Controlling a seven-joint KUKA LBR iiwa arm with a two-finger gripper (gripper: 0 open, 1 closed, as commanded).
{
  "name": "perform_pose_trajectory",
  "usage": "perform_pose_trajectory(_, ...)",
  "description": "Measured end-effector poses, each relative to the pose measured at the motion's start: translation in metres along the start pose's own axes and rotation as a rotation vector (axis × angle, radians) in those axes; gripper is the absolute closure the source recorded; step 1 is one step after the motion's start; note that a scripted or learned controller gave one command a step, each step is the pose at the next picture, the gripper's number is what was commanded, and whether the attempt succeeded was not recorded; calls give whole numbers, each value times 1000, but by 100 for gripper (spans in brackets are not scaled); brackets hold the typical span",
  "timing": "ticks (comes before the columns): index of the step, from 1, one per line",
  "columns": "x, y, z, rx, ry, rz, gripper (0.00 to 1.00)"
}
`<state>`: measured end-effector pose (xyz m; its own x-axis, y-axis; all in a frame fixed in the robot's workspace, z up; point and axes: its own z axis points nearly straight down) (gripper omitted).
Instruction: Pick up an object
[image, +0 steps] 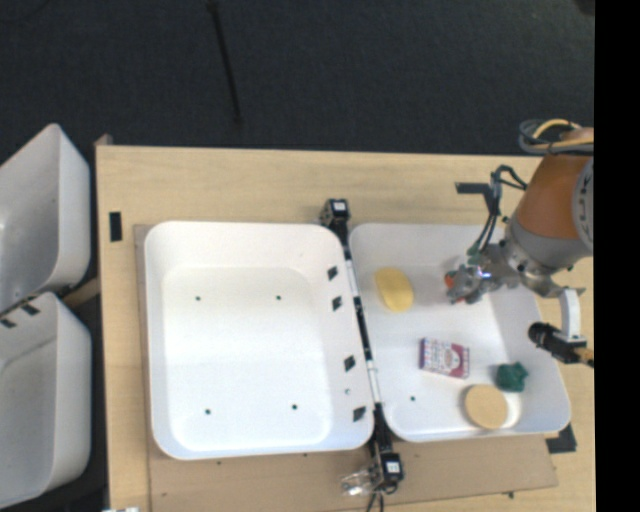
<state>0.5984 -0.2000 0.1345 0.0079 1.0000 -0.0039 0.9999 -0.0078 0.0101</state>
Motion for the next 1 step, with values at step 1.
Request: perform_pose_trajectory(1, 5, 37, -61, 0, 0, -12, 100)
